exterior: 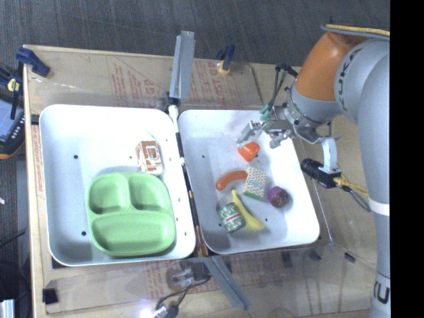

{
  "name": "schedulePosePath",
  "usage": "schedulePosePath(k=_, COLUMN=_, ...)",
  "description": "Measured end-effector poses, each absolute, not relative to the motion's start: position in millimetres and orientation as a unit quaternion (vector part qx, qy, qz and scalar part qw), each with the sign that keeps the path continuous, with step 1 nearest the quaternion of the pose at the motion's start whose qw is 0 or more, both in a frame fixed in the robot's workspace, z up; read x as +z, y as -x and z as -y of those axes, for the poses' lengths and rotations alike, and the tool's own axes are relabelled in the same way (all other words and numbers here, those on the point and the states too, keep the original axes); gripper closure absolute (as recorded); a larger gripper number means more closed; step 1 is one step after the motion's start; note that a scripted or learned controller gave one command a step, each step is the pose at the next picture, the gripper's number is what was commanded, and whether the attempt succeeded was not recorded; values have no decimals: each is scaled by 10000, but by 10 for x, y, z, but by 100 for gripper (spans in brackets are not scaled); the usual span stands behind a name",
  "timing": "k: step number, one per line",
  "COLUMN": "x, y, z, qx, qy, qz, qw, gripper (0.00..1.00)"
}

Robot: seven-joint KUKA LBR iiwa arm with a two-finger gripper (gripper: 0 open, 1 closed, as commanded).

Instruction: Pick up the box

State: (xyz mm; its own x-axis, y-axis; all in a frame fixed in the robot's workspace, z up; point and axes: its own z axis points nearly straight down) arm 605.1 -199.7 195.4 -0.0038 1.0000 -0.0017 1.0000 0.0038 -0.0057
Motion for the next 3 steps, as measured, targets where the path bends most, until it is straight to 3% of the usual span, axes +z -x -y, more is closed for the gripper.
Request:
schedulePosePath(k=1, x=1029, y=-5622, z=2101, qx=-5, qy=7266, qz=6871, qw=-7, gripper=0)
schedulePosePath(k=2, x=981, y=-5498, z=2071, qx=-19, qy=7114, qz=7028, qw=-56, gripper=0)
schedulePosePath(k=3, x=1085, y=-5498, z=2081, qx=-2, qy=7097, qz=7044, qw=-62, gripper=100)
